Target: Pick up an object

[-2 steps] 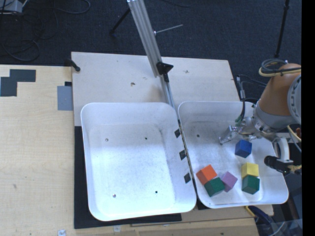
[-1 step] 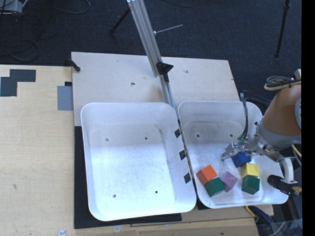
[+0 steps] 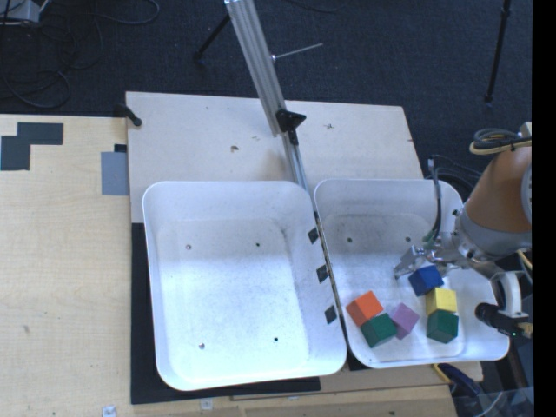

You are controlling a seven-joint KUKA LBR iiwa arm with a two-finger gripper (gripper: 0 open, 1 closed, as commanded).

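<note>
left bin (image 3: 174,233) open, right bin's (image 3: 365,207) near end crowded with blocks (image 3: 404,315)

A slanted aluminium rail (image 3: 261,63) runs from the top of the view down to the seam between the two bins, with a black bracket (image 3: 289,120) clamped partway along it. It crosses a pale board (image 3: 208,137) lying behind the bins. A light wooden tabletop (image 3: 61,268) bearing dark patches (image 3: 30,142) spreads on the left. Cables (image 3: 52,24) trail across the dark floor (image 3: 391,42).
</note>
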